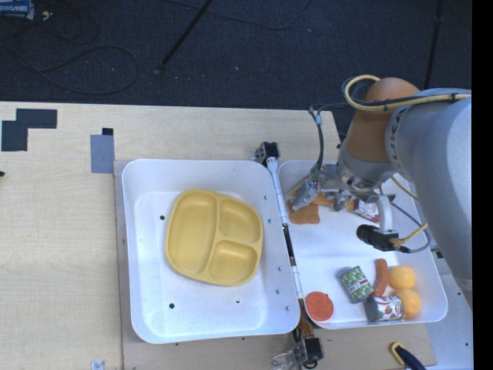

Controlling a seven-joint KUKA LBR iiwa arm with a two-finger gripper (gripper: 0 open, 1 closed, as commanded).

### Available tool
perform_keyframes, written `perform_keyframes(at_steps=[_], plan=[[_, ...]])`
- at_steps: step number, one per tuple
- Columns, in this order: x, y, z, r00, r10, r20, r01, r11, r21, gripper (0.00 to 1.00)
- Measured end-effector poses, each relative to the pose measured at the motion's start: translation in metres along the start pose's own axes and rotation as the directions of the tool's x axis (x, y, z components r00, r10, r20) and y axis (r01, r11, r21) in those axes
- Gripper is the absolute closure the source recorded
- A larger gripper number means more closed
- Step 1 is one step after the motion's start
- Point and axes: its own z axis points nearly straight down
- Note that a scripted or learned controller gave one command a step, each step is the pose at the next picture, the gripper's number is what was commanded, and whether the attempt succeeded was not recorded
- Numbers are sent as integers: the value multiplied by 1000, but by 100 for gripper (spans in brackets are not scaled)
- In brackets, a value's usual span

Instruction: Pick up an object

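A grey robot arm's gripper (pixel 333 193) hangs low in the right bin (pixel 331 241), just beside a brown object (pixel 305 213) (finger state unclear), with nothing visibly lifted yet.

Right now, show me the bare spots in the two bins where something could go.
Left bin: a bare white margin rings the yellow divided plate, widest along the near edge. Right bin: a bare floor patch between the brown piece and the green packet. Crowded: its near right corner and under the gripper.

Pale wooden bench (pixel 62 237), dark carpet (pixel 231 37) beyond it (cables trailing across), grey patches (pixel 101 153) on the benchtop
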Motion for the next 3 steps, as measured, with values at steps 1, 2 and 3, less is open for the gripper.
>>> perform_keyframes(at_steps=[1,2,3], plan=[[18,0,0,1000,2,7,-2,1000,-4,0],[16,0,0,1000,2,5,-2,1000,-4,0],[16,0,-9,1000,1,4,-1,1000,0,100]])
